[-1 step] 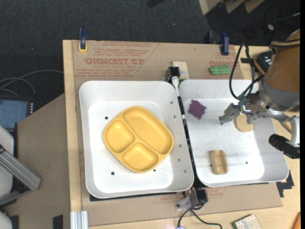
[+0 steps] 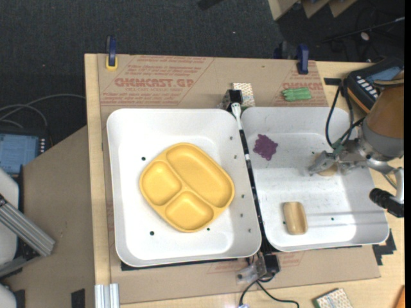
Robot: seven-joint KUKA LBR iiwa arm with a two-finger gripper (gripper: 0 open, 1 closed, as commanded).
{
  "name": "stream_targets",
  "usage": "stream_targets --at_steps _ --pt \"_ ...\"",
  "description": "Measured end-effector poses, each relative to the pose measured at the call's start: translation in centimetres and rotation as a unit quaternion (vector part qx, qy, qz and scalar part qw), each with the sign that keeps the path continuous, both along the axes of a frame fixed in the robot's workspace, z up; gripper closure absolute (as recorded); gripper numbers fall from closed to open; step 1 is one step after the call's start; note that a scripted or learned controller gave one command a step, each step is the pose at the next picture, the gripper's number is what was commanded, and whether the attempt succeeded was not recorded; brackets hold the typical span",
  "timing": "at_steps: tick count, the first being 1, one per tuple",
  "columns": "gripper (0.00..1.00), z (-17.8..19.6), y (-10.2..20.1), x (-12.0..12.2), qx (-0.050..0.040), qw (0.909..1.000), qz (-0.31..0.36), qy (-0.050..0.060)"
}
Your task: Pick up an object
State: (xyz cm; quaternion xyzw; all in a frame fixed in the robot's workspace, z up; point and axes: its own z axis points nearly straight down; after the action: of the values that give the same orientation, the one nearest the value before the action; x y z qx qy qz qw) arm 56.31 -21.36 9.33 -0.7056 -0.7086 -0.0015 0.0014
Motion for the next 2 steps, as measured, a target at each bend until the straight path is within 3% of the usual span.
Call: stream_targets --at_steps 1,2 --pt "0.0 -1.0 -0.5 2.8 0.0032 1.0 0.0 0.002" --pt "1.0 0.3 -0.9 2.8 -0.0016 1.0 -0.001 -0.002"
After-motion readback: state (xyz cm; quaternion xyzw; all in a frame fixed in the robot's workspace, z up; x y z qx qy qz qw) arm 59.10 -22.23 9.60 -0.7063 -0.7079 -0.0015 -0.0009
